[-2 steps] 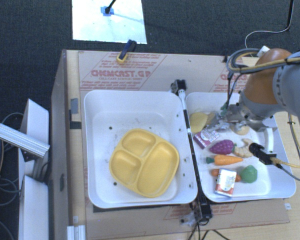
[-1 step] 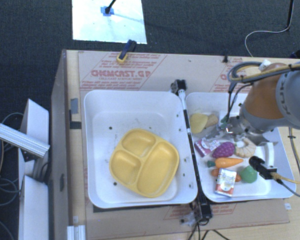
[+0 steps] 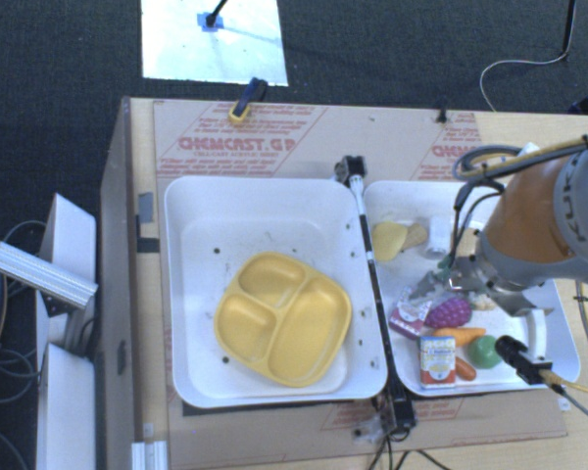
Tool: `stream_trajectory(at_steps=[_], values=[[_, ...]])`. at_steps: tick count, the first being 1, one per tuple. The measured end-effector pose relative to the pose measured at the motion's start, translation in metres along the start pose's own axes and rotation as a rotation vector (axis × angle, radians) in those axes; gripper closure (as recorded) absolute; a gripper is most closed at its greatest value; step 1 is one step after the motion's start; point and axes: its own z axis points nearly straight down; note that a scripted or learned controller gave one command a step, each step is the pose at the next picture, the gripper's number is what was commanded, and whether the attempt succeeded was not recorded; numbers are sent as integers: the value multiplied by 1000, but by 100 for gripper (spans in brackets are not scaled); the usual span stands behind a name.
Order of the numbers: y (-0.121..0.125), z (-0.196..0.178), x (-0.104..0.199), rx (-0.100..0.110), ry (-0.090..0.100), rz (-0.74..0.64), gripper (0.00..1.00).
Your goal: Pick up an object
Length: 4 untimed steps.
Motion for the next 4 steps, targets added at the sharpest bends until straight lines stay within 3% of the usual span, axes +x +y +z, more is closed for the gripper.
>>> stream_trajectory(at_steps=[1, 2, 3, 4], values=[[-17, 7, -23, -10, 3, -2, 0], [80, 8, -53, 8, 1, -3, 0], [21, 14, -31, 10, 2, -1, 0], [-19, 14, -38, 9, 1, 0, 0]])
